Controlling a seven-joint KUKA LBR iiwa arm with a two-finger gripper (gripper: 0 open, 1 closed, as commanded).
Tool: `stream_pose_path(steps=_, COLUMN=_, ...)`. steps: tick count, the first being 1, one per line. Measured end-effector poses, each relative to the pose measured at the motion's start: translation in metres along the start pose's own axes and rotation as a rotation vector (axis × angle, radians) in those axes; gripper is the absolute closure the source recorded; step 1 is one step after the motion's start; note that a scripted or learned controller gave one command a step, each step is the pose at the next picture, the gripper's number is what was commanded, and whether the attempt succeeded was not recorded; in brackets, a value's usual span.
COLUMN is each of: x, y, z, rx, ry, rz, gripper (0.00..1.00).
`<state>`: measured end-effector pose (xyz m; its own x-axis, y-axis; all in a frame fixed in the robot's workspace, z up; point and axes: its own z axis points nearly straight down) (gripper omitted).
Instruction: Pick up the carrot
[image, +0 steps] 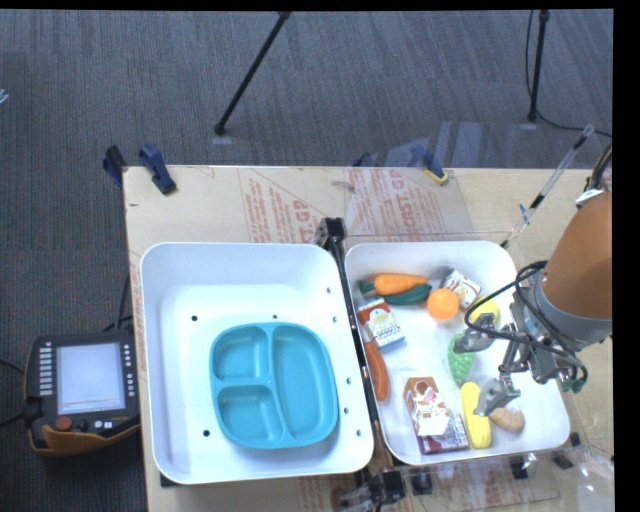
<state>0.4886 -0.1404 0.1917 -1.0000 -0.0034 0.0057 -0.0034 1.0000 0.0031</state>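
We see a blue three-compartment plastic plate (272, 385) well left of the claw (490, 372), and a small orange ball (442, 304) up-left of it.

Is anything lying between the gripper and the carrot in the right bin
Yes. The gripper hangs over the bin's lower right, the carrot lies at the upper left. An orange ball and a green item lie between; coming from above should clear them.

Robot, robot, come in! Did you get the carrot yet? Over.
Gripper open, nothing held, low over right bin near the yellow corn. Carrot not picked, lying at the bin's far side. Orange ball close beside it. Over.
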Motion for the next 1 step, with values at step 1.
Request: stream_pose_path(steps=1, x=-0.0712, y=0.014, z=0.046, rx=-0.001, ry=0.0, rz=0.03, gripper=0.0)
